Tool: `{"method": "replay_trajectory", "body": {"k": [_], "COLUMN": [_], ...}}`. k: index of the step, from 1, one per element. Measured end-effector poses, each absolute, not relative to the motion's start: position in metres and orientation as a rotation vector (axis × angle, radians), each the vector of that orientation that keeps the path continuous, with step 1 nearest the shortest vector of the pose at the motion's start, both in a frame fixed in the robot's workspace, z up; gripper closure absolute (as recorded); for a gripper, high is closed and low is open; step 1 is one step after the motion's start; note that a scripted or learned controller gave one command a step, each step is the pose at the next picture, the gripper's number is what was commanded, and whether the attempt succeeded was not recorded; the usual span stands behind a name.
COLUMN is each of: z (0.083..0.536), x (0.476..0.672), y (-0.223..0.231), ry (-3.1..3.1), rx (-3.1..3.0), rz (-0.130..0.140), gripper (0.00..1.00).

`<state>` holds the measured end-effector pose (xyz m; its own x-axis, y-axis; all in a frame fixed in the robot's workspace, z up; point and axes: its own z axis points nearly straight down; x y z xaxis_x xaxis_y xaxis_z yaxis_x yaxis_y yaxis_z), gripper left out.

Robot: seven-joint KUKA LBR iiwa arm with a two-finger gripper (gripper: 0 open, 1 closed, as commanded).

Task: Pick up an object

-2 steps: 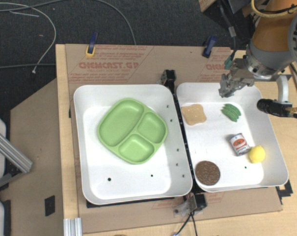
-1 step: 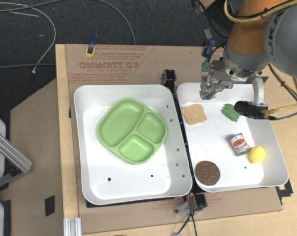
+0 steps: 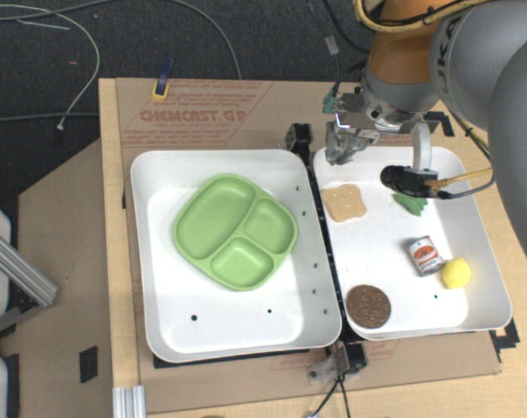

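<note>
Brown round cookie (image 3: 368,306) lies near front rim; toast slice (image 3: 343,203) just below gripper (image 3: 340,152) (finger state: cannot tell).

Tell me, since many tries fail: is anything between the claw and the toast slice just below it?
Nothing visible. The claw hangs above the right bin's far-left corner, and the toast slice lies just nearer the camera on bare bin floor, apart from the other items.

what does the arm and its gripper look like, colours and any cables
The arm has bulky, rounded grey casing, with a glossy orange band above the wrist. Yellow and black cables loop around the top of that band. Below it sits a grey metal wrist section leading to the gripper, a compact metallic assembly with small green parts on its side.
</note>
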<state>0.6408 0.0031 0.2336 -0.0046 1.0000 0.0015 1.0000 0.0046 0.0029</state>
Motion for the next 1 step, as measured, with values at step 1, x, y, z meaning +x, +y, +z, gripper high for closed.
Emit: {"method": "replay_trajectory", "body": {"k": [1], "z": [0.2384], "x": [0.6406], "y": [0.0615], "ry": [2.229], "rx": [2.214], "rz": [0.006], "gripper": [1.00]}}
